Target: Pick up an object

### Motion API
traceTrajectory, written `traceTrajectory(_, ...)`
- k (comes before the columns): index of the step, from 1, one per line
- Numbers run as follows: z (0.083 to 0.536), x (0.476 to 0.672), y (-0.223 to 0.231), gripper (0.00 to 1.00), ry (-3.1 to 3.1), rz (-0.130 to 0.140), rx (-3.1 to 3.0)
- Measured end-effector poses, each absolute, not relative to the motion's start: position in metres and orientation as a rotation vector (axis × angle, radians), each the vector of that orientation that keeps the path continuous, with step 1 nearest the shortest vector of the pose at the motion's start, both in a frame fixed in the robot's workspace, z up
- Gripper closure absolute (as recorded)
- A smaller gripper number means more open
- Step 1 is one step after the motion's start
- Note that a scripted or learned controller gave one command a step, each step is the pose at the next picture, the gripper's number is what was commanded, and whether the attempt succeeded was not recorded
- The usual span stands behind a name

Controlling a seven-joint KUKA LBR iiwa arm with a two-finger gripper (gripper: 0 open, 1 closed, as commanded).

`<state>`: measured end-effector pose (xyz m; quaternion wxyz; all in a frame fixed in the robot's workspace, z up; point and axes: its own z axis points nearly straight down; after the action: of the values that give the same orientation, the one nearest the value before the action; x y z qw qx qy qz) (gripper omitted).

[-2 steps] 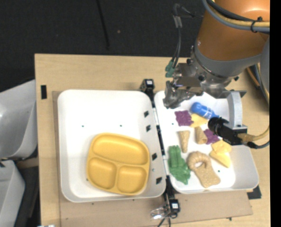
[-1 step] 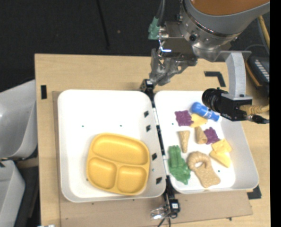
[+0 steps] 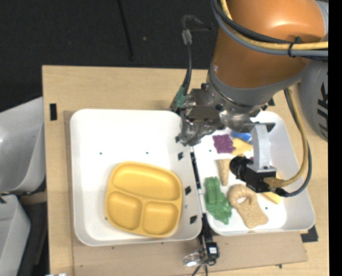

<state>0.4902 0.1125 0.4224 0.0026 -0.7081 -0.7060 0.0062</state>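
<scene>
gripper (image 3: 239, 145) crowded by purple toy (image 3: 222, 143), green toy (image 3: 216, 199).

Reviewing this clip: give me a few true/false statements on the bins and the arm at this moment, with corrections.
1. The yellow divided tray lies in the left bin. True.
2. The green toy sits in the left bin. False: it is in the right bin, near the divider.
3. The arm hangs above the right bin. True.
4. The purple piece rests on the yellow tray. False: it lies in the right bin.
</scene>
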Motion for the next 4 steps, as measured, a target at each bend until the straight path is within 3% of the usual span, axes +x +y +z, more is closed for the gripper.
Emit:
traceTrajectory(1, 0.255, 0.513, 0.122, 1.00, -2.216, 0.024, -2.216)
traceTrajectory(2, 0.291, 0.504, -0.036, 1.00, -2.209, 0.002, -2.245)
traceTrajectory(3, 0.389, 0.490, 0.017, 1.00, -2.234, -0.015, -2.219)
traceTrajectory(4, 0.485, 0.490, 0.059, 1.00, -2.235, -0.016, -2.218)
